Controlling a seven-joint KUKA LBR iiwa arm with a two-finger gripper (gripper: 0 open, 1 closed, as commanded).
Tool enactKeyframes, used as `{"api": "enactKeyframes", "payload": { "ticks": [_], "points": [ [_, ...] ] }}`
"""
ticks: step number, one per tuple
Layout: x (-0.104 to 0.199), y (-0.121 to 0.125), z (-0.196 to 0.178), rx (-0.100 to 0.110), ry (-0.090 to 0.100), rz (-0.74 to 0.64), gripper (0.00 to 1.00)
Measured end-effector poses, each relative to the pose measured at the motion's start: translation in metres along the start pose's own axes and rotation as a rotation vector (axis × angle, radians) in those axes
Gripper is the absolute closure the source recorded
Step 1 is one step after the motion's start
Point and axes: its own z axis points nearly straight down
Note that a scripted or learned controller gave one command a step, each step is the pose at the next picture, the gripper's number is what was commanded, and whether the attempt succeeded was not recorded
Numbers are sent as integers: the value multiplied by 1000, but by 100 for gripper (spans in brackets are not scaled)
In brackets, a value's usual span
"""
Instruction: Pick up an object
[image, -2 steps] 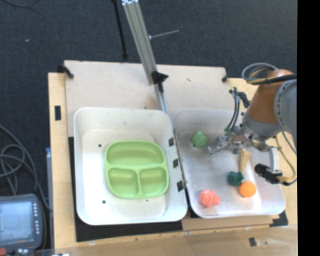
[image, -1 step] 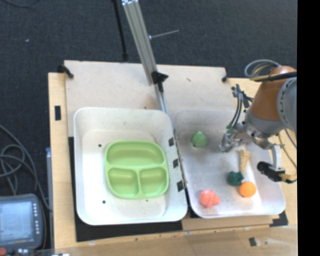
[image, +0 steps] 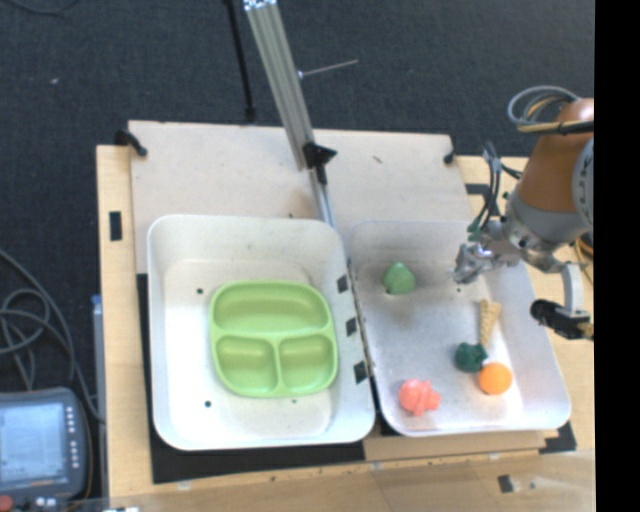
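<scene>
The left bin (image: 170, 250) carries only a green three-compartment plate (image: 272, 337), lying flat at its middle, so the graspable pieces sit in the right bin (image: 540, 400) on the desk (image: 230, 160). Taking the plate as landmark: just right of it a green pear-like toy (image: 399, 278) and a pink toy (image: 419, 397), farther right a cone (image: 488, 319), dark green piece (image: 469, 356) and orange ball (image: 494, 379). The gripper (image: 470, 262) hovers right of the pear; whether the jaws are wide or narrow I cannot tell, and nothing appears held

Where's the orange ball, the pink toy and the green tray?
orange ball (image: 494, 379), camera view, middle of its top.
pink toy (image: 419, 397), camera view, centre of its body.
green tray (image: 272, 303), camera view, its long upper compartment.
</scene>
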Motion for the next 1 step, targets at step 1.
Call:
{"api": "enactKeyframes", "payload": {
  "ticks": [1],
  "points": [
    [-4, 3, -44, 0, 0, -2, 100]
  ]
}}
